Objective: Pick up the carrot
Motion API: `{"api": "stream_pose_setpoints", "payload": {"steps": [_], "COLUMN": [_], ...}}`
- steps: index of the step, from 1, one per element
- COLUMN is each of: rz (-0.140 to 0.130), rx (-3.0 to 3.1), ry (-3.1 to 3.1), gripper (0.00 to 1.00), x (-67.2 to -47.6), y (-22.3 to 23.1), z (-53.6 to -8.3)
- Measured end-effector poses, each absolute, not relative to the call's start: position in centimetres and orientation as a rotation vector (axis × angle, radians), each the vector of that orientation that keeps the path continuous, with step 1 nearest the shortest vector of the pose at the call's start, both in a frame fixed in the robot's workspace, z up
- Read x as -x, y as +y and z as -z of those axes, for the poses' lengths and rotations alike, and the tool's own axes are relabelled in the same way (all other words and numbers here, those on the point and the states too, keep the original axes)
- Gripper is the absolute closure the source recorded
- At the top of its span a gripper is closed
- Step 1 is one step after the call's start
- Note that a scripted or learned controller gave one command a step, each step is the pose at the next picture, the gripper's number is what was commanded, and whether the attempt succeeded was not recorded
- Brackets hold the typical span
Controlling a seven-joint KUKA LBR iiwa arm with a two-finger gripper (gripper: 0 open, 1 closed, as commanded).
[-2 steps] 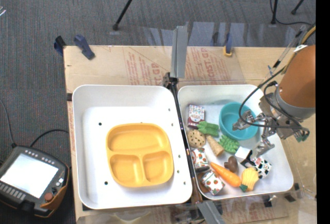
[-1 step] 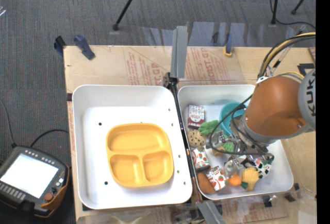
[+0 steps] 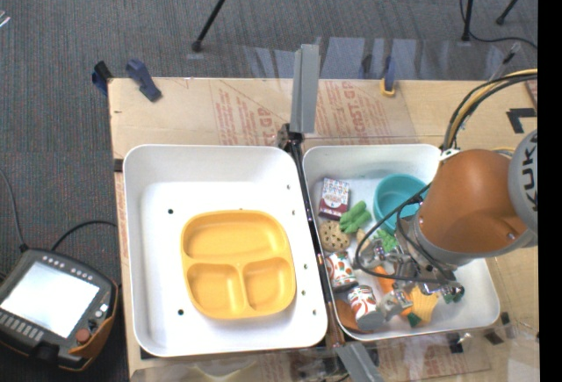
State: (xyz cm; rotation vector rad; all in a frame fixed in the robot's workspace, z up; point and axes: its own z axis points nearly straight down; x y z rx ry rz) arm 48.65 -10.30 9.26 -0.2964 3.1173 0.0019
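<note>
Carrot (image 3: 420,308), an orange piece with a green top, lies at the near edge of the right bin (image 3: 488,305) among small packets and toy foods, partly covered by the gripper (image 3: 413,284) that hangs low over it from the right. Whether the jaws are spread or pressed together cannot be told, since the wrist hides them, and nothing shows the carrot lifted. Judged from this, the approach is done while the grasp and lift remain; the left bin (image 3: 149,196) holds a yellow tray (image 3: 237,264).
</note>
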Motion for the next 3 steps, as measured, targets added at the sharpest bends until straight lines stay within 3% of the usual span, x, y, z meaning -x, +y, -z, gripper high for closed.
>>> {"api": "stream_pose_setpoints", "payload": {"steps": [1,2,3], "rz": [0.044,0.019,0.000], "rx": [0.858,0.872,1.463], "ry": [3.005,3.004,2.775], "gripper": [0.00,1.00,1.00], "x": [-49.3,-49.2,-48.6], "y": [-10.2,-9.3,-11.9], "z": [-9.5,-10.2,-19.1]}}
